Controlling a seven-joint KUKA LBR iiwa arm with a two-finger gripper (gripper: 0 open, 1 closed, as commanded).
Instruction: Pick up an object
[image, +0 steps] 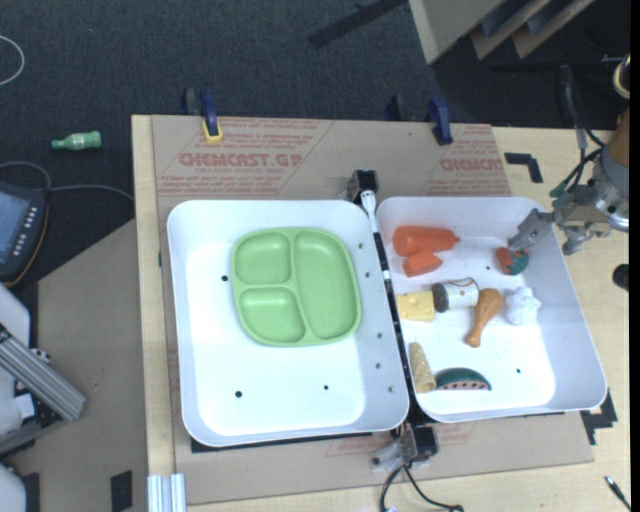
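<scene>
Bins sit side by side on the bench (300, 150), their inner rims touching down the middle of the frame. My gripper (524, 240) hangs at the right bin's (560, 375) upper right corner, low over a small red-and-green toy (513, 261) near the far rim. Whether my jaws are parted or closed on it I cannot tell; the fingertips blur into the toy.

Left of it, toward the bin's upper left, lie a carrot (424, 240) and a smaller orange piece (423, 264), just beside each other. Across the middle run a cheese wedge (416, 306), a small can (456, 296), a drumstick (484, 315) and a white crumpled lump (521, 305); the lump sits near the right rim. A corn cob (421, 366) and a melon slice (465, 380) hug the lower left edge. Bare floor shows at the lower right and along the top centre.

The left bin (200, 380) holds a green divided plate (297, 286) in its upper half, with open white floor below it.
</scene>
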